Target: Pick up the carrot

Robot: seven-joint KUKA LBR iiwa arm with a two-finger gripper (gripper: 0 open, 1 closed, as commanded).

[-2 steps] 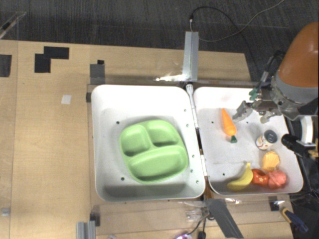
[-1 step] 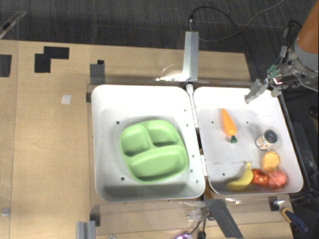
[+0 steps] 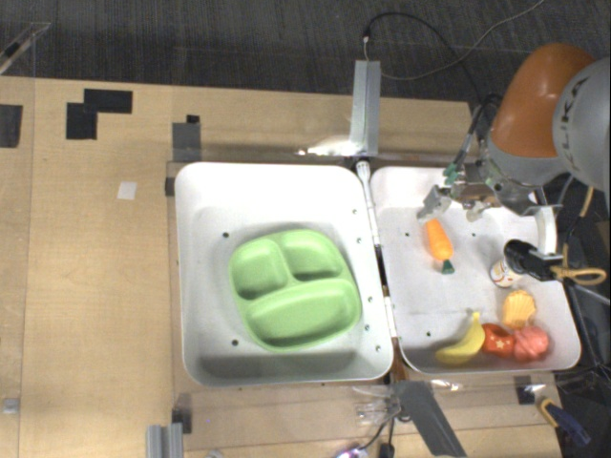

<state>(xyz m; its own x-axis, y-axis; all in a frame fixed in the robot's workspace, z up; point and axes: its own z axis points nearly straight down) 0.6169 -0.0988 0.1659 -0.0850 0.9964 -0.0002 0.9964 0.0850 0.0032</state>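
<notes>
A small orange carrot (image 3: 438, 240) lies in the right bin (image 3: 410, 294), likely light, stiff and smooth. The gripper (image 3: 456, 196) hovers just beyond it; whether it is open is unclear. Grasp across the thick middle.

Grey arm (image 3: 582, 113) with rounded orange band (image 3: 535, 98), thin cables and pale metallic end effector (image 3: 456, 198).

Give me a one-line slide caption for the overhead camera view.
Gripper poised just above the carrot in the right bin; green divided plate in the left bin.
</notes>
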